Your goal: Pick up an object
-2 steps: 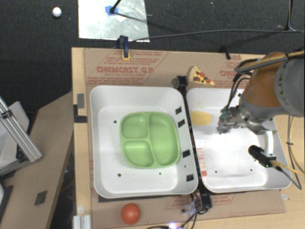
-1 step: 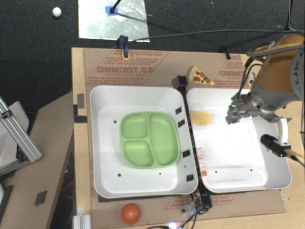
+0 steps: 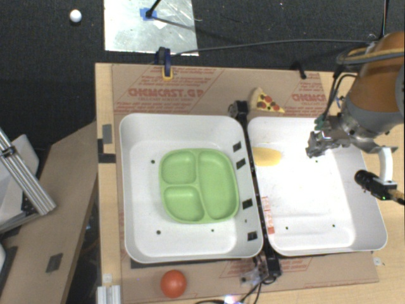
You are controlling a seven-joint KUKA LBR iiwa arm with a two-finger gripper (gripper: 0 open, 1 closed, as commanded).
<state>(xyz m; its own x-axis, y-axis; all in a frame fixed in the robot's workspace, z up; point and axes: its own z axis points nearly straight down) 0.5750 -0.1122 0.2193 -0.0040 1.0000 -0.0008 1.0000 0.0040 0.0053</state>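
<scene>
A pale yellow flat object (image 3: pixel 268 156) lies in the right bin (image 3: pixel 316 227) near its upper left corner. My gripper (image 3: pixel 314 145) hangs over the same bin's upper right part, to the right of the yellow object and apart from it. Nothing is seen between its tips. A green divided plate (image 3: pixel 198 184) rests in the middle of the left bin (image 3: pixel 139 170).
A toy pizza slice (image 3: pixel 267 101) lies on the cardboard just beyond the right bin. A red-orange ball (image 3: pixel 173 283) sits on the bench in front of the left bin. A blue clamp (image 3: pixel 164 61) holds the cardboard's far edge. Black clips join the bins.
</scene>
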